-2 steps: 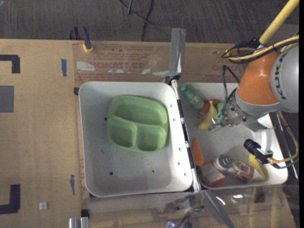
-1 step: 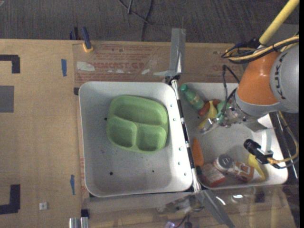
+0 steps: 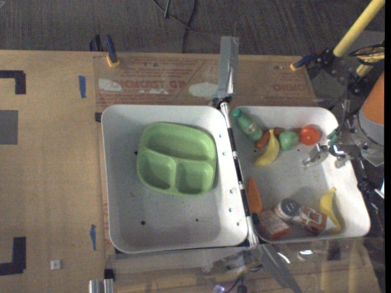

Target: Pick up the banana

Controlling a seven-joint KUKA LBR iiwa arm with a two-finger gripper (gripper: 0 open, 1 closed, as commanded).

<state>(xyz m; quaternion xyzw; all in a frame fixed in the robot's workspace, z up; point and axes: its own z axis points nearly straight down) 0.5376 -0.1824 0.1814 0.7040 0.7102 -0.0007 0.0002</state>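
Observation:
A yellow banana (image 3: 269, 151) lies in the upper left part of the right bin (image 3: 351, 182), between a green bottle (image 3: 247, 126) and a green round fruit (image 3: 288, 140). A second yellow curved piece (image 3: 330, 207), also banana-like, lies near the bin's lower right corner. My gripper (image 3: 316, 157) hangs low over the right side of this bin, just below a red tomato (image 3: 310, 135). It is roughly 75 px right of the first banana and touches neither yellow piece. Nothing shows in its grasp.
A green divided plate (image 3: 177, 166) sits in the left bin (image 3: 122, 224). In the right bin an orange carrot (image 3: 254, 195) lies along the left wall, with a can (image 3: 287, 209) and a packet (image 3: 310, 220) at the front. The arm's grey-orange wrist (image 3: 374, 118) stands over the bin's right rim.

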